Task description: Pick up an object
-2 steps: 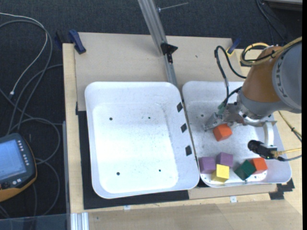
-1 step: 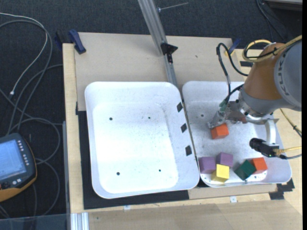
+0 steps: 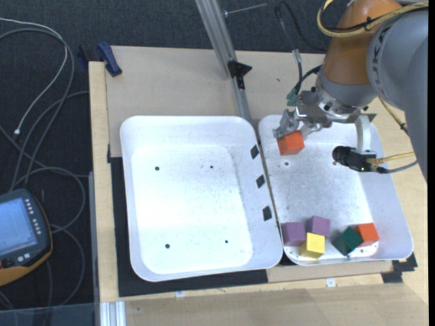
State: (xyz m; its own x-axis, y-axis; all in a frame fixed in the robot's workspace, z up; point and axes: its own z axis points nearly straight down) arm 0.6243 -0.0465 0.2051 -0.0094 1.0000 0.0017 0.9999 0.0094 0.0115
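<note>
The grey arm (image 3: 401, 53) comes in from the right, its orange band (image 3: 357, 36) sitting just above the wrist (image 3: 340, 94). The wrist bends down and leftward, ending in the gripper (image 3: 291, 136). Its two fingers (image 3: 284, 126) point down and are closed on an orange block (image 3: 291, 142), which sits between them and just below their tips. A black cable loops beside the wrist, above the fingers.

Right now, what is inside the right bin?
An orange cube at the gripper, plus two purple blocks, a yellow, a green and an orange block along the right bin's near edge. The arm covers its far corner.
</note>
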